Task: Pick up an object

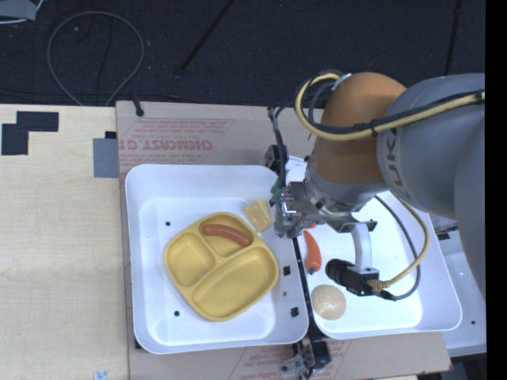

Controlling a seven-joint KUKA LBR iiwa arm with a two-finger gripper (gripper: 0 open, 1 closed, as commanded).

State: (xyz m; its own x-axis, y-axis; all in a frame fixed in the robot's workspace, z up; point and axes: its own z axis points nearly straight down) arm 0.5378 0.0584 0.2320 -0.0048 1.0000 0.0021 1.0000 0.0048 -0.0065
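My jaws are tucked under my own wrist from this angle, so I cannot tell whether they are released, clenched or grasping anything. My gripper sits low over the inner edge of the right bin, right beside the divide between the two bins.

Nearest to me is the orange carrot, lying on the right bin's floor just beside and below my wrist; I judge it the likeliest thing to take. A pale round bun rests further toward the front of the same bin, apart from the carrot.

Across the divide, the left bin bears a yellow divided plate with a sausage in its upper compartment. A pale yellow wedge of cheese lies off the plate's upper right rim, close to me too.

As for progress, nothing appears lifted: every object rests on a bin floor or the plate. I would say the reach is made, while the closing on something and the raising are not yet done.
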